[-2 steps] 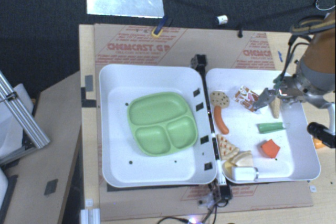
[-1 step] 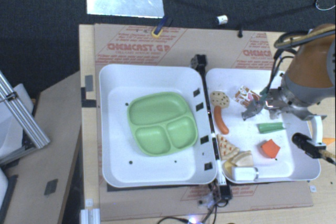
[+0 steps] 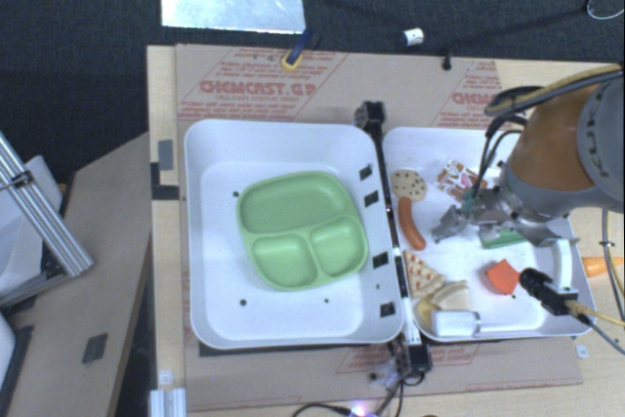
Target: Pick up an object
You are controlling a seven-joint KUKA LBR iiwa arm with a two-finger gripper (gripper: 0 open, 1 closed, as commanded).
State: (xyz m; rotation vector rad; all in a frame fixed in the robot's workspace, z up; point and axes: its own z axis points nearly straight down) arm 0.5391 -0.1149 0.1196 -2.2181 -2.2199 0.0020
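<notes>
The left bin (image 3: pixel 210 308) carries one item: a green divided tray (image 3: pixel 298 228) with three compartments, lying flat near the bin's centre and turned slightly askew. It is set apart from the small items, which suggests it serves as a receiving station, not a pick target.

The right bin (image 3: pixel 559 325) holds the candidate objects, all loose so that any one can be taken. Along its left wall, from the far end toward the near end, lie a chocolate-chip cookie (image 3: pixel 407 183), a red sausage-shaped piece (image 3: pixel 411 223), a pizza-like slice (image 3: pixel 420 271), a tan wedge like bread (image 3: pixel 448 292) and a white block (image 3: pixel 452 321) in the near-left corner. A red-and-white patterned item (image 3: pixel 454 175) lies near the far wall. An orange-red block (image 3: pixel 502 277) lies toward the near-right part of the floor, well apart from the left-wall row.

The arm (image 3: pixel 562 146) reaches over the right bin from its right edge, and the gripper (image 3: pixel 457 222) hangs low over the middle of the bin floor, between the sausage-shaped piece and the orange-red block. A small green item (image 3: pixel 500 236) lies just beside it. The state of the end effector cannot be determined, and no object is visibly held. Judgement: the pick is not yet completed; the crowding of items near the tool raises the risk of a missed or double contact.
</notes>
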